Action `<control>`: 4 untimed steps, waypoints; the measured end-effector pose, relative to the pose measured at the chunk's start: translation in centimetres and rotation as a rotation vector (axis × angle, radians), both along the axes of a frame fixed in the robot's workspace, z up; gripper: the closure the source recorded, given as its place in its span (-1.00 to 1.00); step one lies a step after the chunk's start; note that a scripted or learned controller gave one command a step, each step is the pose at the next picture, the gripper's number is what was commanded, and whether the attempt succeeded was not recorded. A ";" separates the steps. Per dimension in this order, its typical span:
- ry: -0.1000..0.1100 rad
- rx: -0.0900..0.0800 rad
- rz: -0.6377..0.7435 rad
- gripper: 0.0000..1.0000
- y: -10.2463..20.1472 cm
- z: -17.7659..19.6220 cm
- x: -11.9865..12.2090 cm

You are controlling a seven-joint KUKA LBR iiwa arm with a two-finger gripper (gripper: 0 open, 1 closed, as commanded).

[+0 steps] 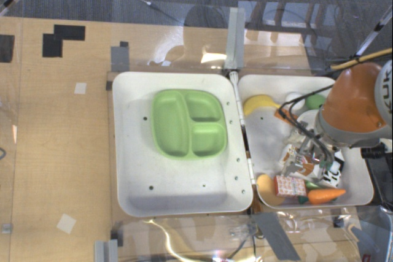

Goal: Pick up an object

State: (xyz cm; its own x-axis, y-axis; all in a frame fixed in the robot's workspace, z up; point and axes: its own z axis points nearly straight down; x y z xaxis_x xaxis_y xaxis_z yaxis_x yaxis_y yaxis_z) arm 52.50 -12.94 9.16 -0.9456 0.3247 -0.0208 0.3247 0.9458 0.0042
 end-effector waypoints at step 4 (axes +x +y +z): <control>0.000 0.008 -0.227 1.00 -3.4 0.1 1.7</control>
State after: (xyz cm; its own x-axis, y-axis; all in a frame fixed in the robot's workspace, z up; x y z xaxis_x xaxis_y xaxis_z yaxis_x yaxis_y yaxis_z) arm 54.24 -16.30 9.28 -0.8481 0.5295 -0.0179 0.5294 0.8483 0.0112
